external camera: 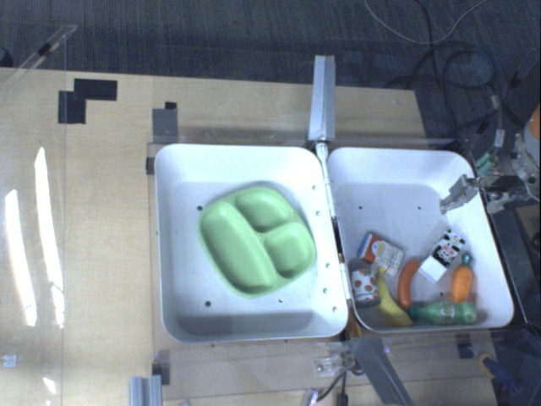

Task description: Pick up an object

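Camera view gave us toys [414,282] heaped in the right bin's [397,184] near corner, a green tray [258,242] left. Claw [463,191] hovered apart, seemingly open, holding nothing.

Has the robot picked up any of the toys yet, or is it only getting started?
Only getting started. Nothing looks picked up: the banana, carrot, green bottle and little box all lie in the right bin. The hand sits at that bin's right rim, with no toy in it. The green tray fills the left bin. Left to do: reach down, grab a toy and lift.
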Robot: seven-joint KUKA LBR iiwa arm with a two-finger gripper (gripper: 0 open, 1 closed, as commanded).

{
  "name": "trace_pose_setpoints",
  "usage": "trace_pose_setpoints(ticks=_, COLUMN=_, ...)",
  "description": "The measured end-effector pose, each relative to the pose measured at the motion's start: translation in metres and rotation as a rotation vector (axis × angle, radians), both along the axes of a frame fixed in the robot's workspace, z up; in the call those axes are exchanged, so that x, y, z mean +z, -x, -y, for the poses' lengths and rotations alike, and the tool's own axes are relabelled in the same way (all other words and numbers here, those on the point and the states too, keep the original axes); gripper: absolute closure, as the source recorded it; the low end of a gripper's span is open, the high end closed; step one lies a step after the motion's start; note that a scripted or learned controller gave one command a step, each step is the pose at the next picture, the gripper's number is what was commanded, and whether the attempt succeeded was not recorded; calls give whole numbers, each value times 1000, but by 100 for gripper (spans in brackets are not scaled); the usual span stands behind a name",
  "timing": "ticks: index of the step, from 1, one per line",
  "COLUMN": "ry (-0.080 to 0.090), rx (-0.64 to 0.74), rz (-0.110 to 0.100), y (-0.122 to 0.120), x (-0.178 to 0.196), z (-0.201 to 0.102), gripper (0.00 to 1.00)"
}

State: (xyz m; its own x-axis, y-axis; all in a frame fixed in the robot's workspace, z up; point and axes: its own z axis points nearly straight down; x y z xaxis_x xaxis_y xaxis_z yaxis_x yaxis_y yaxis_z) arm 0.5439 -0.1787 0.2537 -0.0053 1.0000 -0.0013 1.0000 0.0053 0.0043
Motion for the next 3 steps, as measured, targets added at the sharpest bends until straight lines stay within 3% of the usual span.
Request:
trace_pose_setpoints(ticks=1, ry=-1, rx=78, rz=0, y=3, x=-92, z=-41, gripper=0)
trace_pose_setpoints(ticks=2, ry=0, rx=79, rz=7, y=0, x=-80, z=-41, gripper=100)
trace_pose_setpoints(ticks=3, ry=1, rx=79, rz=6, y=0, x=-80, z=-41, gripper=0)
